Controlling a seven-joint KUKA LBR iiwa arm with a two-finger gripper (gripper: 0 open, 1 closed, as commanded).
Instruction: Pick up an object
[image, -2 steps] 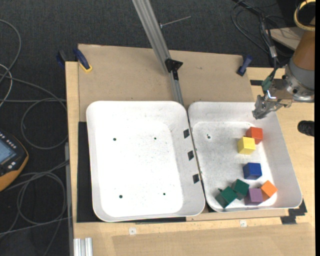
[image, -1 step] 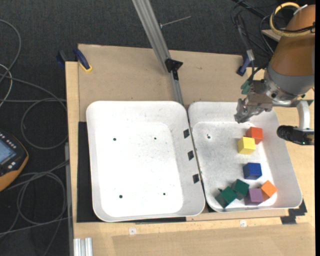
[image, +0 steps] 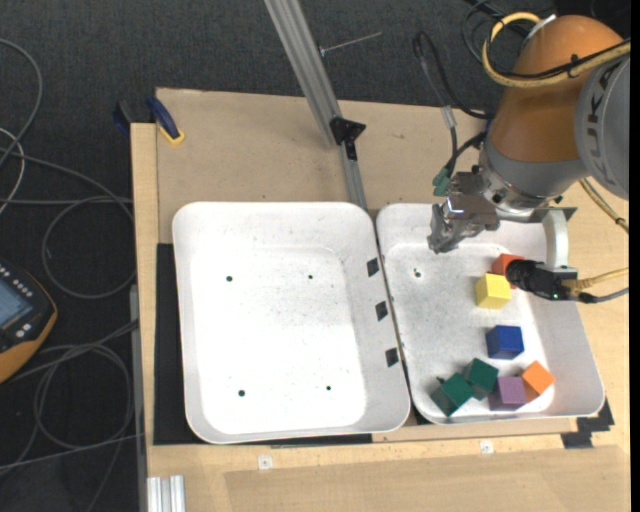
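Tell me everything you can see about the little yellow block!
The yellow block is a small plain cube, maybe painted wood or plastic. It sits flat on the floor of the right-hand bin, turned slightly askew. A red thing peeks out just behind it, perhaps touching; I cannot tell. The blue block lies nearer the camera, apart from it. The gripper hangs to its left in the view, not touching it.

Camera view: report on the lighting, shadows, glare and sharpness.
In the camera view the light is soft and even; the shallow white left bin keeps its dark speckles, so no blown-out glare; the small yellow cube and blue cube in the shallow white right bin cast only faint shadows and read sharp; the grey metal tool looks slightly soft.
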